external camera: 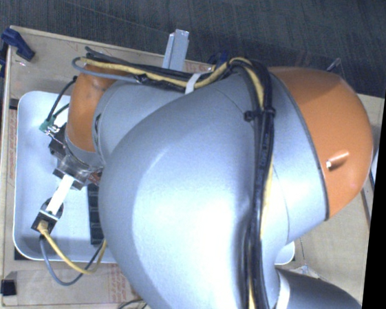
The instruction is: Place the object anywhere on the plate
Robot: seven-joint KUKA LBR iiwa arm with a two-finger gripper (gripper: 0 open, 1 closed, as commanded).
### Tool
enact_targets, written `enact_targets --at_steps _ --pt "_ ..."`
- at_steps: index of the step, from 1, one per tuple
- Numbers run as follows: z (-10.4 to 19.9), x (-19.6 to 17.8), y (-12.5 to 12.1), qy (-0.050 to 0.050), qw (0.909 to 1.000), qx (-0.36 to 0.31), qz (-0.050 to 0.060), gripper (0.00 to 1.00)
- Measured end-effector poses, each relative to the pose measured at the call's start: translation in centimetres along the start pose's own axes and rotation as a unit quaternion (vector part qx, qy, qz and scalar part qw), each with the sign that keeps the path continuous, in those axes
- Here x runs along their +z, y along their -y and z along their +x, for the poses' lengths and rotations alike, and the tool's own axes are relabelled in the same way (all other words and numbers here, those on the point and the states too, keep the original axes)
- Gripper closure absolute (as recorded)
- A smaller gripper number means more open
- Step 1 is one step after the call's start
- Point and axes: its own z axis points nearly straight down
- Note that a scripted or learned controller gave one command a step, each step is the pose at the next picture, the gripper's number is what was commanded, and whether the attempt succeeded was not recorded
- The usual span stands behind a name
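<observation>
My grey arm shell looks smooth with a soft sheen; its orange band is glossier. The white bin looks like smooth plastic, the bench like matt wood.

no writing can be read; the faint reddish print on the bench is too blurred.

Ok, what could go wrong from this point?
The arm covers most of both bins, so a missed or dropped grasp could pass unnoticed. The gripper seems low inside the left bin; any descent from here might scrape or press on the bin floor.
</observation>
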Motion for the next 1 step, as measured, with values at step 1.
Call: enact_targets --at_steps 1 --pt "-4.02 -10.92 -0.07 -0.002 0.9891 -0.147 -0.002 1.0"
